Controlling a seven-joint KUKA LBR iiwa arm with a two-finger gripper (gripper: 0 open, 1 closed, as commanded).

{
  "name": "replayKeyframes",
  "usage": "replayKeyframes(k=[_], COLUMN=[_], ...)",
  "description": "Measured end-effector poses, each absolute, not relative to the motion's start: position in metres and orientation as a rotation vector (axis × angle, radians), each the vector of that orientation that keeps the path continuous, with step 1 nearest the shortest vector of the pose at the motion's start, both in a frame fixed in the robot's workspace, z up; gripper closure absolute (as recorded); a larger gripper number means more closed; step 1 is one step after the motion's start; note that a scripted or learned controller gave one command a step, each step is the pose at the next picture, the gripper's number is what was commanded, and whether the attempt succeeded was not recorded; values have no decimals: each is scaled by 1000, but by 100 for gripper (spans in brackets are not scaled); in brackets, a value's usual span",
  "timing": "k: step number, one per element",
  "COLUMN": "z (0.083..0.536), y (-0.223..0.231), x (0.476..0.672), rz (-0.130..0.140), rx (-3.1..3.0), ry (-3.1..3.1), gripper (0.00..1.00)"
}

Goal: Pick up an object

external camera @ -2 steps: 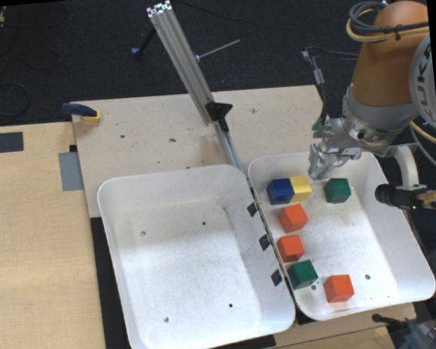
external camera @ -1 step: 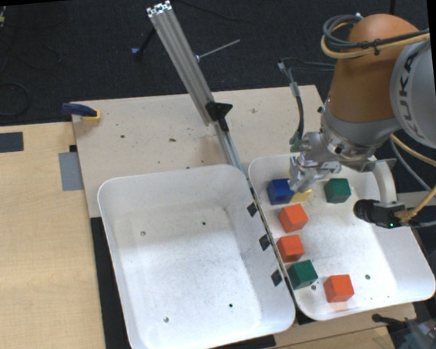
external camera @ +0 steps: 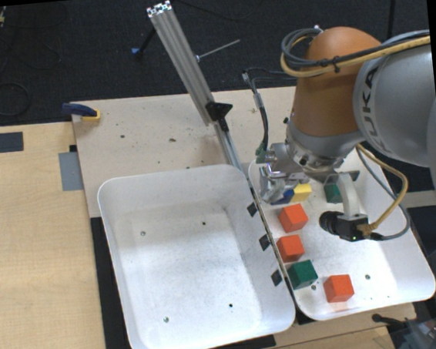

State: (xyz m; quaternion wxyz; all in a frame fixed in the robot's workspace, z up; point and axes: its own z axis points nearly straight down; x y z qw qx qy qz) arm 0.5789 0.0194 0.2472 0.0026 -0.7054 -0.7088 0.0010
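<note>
My gripper (external camera: 274,181) hangs low over the far left part of the right bin (external camera: 402,267), under the orange wrist. Right below it lie a blue block (external camera: 285,197) and a yellow block (external camera: 303,192), touching each other. A dark green block (external camera: 333,192) peeks out beside the wrist. Nearer the front sit an orange block (external camera: 292,218), a second orange block (external camera: 290,247), a green block (external camera: 302,274) and a third orange block (external camera: 338,287). No block shows between the gripper's parts.
The left bin (external camera: 189,266) stands beside the right one, with black clips along their shared rim (external camera: 265,242). A slanted aluminium post (external camera: 187,64) rises behind the bins. A blue and yellow clamp (external camera: 80,111) lies at the bench's far left.
</note>
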Motion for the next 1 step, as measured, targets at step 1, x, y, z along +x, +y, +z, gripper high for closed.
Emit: replayKeyframes(k=[1], z=[231], y=[71], x=[566], rz=[5], rx=[-2213], ry=[-2222], gripper=[100])
